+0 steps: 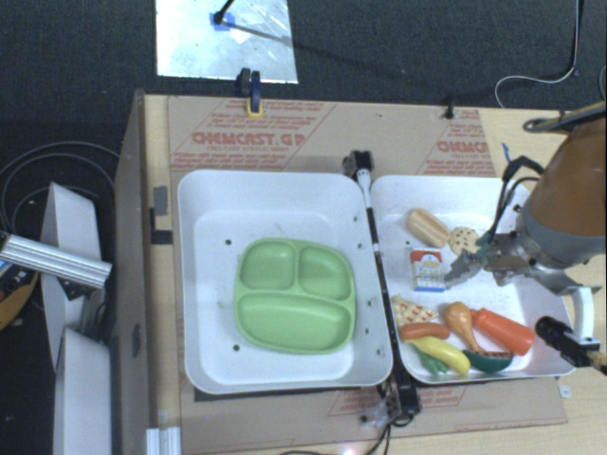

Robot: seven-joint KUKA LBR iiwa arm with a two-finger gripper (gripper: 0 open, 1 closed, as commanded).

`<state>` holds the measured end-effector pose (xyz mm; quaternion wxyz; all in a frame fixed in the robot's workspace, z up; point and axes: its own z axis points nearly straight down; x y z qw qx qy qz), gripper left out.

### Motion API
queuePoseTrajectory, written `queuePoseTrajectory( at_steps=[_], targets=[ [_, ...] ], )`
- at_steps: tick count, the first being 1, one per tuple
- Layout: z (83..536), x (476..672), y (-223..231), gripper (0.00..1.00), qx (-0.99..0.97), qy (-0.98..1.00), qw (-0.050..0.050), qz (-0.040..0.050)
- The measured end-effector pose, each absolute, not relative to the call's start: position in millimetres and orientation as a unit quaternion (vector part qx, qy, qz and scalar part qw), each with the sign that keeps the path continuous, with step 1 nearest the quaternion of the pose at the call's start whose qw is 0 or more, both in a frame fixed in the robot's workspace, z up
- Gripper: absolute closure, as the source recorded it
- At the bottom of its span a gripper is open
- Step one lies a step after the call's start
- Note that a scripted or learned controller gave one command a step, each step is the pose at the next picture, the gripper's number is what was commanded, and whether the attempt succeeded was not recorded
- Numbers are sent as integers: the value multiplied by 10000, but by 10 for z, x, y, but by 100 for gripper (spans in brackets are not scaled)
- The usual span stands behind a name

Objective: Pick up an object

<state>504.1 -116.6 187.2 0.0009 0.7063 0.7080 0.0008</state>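
The right bin [389, 218] holds several toy foods: a tan bread roll [428, 227], a round cracker [463, 240], a small red and white carton [427, 268], a waffle piece [411, 309], a sausage [424, 331], a drumstick [458, 318], a carrot [504, 328], a yellow pepper [440, 354] and a dark green piece [489, 362]. My gripper [465, 267] hangs low over this bin, just right of the carton and below the cracker. I see no object lifted by it.
The left bin [204, 254] carries a green divided plate [295, 295]. A ridge with a black clamp [359, 165] separates the two bins. The arm's grey body [569, 216] covers the right bin's far right side. Cardboard lies under both bins.
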Motion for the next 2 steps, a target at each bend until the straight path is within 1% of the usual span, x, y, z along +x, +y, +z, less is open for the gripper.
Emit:
queuePoseTrajectory(
  at_steps=[1,2],
  targets=[
    [863,5602,-1149,0,7054,7088,9,31],
    [900,4901,-1429,0,7087,7055,69,52]
  ],
)
